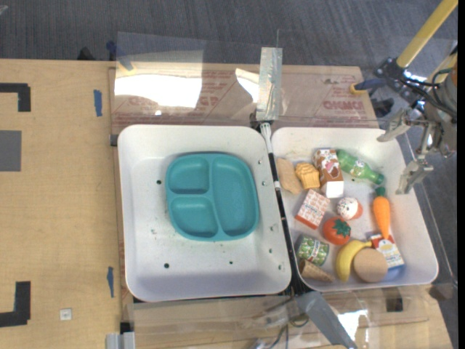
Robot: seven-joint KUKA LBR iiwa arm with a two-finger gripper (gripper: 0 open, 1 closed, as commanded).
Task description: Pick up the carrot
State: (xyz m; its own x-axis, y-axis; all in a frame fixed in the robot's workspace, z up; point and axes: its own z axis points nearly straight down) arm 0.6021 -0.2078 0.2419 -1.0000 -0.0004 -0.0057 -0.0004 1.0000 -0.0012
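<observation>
At the near rim of the right bin (429, 271) sit a banana (347, 257) and a tan ball (370, 265); the carrot (382, 217) lies just behind them — long axis roughly front-to-back, green top away. The gripper (415, 167) hangs up-right of it (near the bin's far right edge), nothing between its fingers; jaw width is unclear.

Carrot (382, 214) glossy, probably plastic; bins (138, 158) matt.
</observation>
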